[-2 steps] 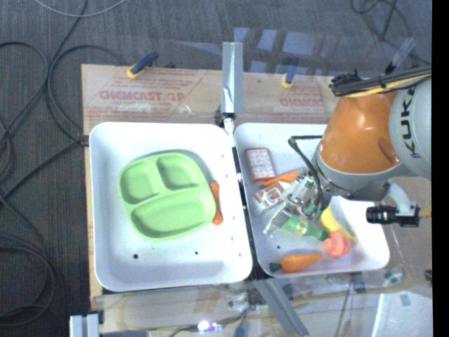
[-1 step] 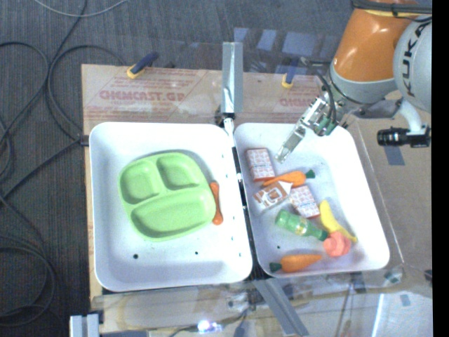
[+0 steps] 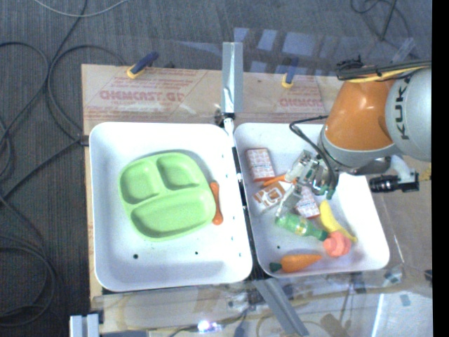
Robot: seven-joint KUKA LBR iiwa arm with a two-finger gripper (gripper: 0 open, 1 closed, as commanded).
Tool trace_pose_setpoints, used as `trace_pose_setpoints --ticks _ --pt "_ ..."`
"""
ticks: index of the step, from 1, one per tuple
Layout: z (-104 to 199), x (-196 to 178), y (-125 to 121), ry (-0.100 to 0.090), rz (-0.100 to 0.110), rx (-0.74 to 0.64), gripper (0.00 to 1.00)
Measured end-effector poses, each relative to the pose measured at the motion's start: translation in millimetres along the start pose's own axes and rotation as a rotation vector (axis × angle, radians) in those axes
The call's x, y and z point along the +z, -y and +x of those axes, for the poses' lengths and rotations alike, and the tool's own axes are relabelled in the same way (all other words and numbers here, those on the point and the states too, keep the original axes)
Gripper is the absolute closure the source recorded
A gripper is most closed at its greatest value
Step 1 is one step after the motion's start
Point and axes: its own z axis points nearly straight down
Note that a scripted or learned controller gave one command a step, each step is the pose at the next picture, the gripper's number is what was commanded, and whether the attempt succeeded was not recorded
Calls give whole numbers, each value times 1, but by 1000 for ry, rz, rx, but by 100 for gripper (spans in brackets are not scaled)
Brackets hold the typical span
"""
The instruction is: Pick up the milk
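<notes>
Centrally, milk point(image 3: 269, 196) amid clutter

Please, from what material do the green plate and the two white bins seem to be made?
The green plate looks like moulded plastic with a smooth, slightly shiny finish and three compartments. The left bin and right bin look like thin, glossy white plastic with rounded rims, probably.

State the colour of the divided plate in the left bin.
Light green; the plate shows clearly in the camera view.

Bench point(image 3: 161, 93) with two white bins point(image 3: 112, 258)
</notes>
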Motion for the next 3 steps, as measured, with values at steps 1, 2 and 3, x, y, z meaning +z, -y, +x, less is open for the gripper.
trace_pose_setpoints --ticks 1,2,3 --pt "-78 -34 -28 3 1 417 0" --pt "-30 29 1 21 -15 384 0" --pt "16 33 12 72 -38 416 0"
